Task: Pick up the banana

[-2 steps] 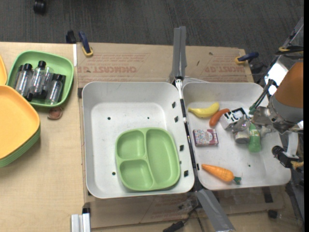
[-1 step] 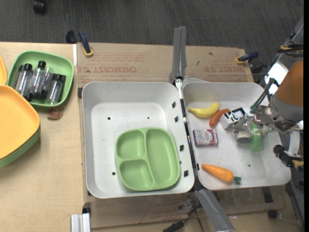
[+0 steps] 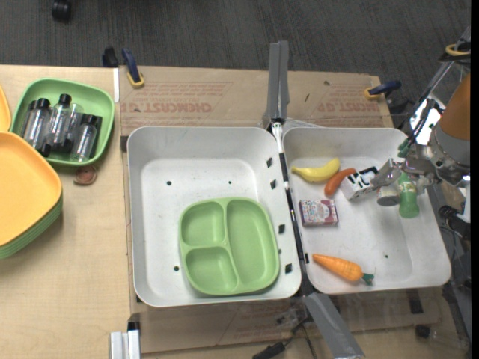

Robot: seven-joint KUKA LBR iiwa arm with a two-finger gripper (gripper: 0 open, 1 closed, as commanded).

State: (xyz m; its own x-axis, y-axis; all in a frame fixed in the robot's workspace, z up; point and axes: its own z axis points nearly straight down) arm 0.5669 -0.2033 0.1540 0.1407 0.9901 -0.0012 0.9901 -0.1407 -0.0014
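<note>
Your gripper sits low over the right bin, reaching in from the right edge, and you cannot tell from this angle how it is set. It hangs near the bin's upper middle, with a green bottle just beside it on the right.

You see the banana lying flat in the upper left part of that same bin, close to the divide between the two bins. It is apart from the gripper. A small red-orange pepper lies just beside the banana's right end, between the banana and the gripper.

Below the banana you find a small pink packet on the bin floor. Nearer the front of the bin lies a carrot with its green stub pointing right.

Your left bin holds a green divided plate with three compartments. On the counter to the far left you see a green tray carrying several small dark-capped bottles, and a stack of orange plates at the left edge.
</note>
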